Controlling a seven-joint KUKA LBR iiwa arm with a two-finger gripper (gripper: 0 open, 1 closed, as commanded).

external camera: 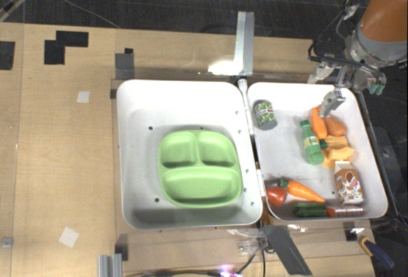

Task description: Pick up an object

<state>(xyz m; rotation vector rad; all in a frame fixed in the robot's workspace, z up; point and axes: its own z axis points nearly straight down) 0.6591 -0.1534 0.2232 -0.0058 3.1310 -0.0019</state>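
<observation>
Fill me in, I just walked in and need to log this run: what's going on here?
A grey and orange robot arm reaches in over the right bin, its gripper hanging above the toy food piled along the far side, near an orange carrot and a green bottle. Nothing is visibly held yet. The left bin holds a green divided plate.

Two white bins [127, 142], one green tray [199, 167], perhaps nine toy foods [304, 191].
</observation>
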